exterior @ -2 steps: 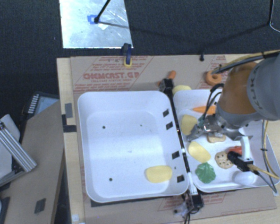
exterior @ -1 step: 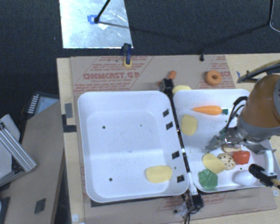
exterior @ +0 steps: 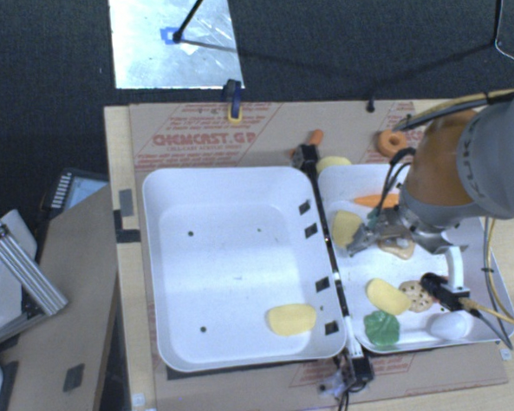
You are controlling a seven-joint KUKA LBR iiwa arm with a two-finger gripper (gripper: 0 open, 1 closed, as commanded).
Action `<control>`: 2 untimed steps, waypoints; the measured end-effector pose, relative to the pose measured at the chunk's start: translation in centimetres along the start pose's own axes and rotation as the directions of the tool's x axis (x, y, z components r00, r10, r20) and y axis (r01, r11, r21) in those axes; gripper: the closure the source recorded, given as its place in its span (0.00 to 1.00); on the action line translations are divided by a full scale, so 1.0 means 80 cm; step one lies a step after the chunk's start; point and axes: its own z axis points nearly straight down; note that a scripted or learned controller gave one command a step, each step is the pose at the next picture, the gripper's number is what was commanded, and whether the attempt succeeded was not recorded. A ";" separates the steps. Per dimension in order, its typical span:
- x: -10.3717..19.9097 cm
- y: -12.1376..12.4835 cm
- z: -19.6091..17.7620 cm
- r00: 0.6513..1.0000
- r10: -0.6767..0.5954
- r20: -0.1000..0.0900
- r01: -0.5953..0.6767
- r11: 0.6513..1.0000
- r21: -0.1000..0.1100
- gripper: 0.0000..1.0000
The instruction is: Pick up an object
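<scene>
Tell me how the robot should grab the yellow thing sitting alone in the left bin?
Probably straight down from above, closing across its short width. The yellow piece lies flat, longer left to right, near the left bin's front right corner. Nothing touches it, but the bin's walls sit close in front and to its right, so a sideways approach looks cramped. The gripper is over the right bin now.

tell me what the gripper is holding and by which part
Cannot be told: the gripper sits low in the right bin beside a yellow piece.
</scene>
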 end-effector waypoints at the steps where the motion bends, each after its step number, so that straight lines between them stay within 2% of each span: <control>1: 0.062 0.086 -0.133 1.000 -0.002 0.001 0.002 1.000 -0.010 0.00; 2: 0.006 0.038 -0.074 1.000 0.011 0.001 -0.011 1.000 0.009 0.00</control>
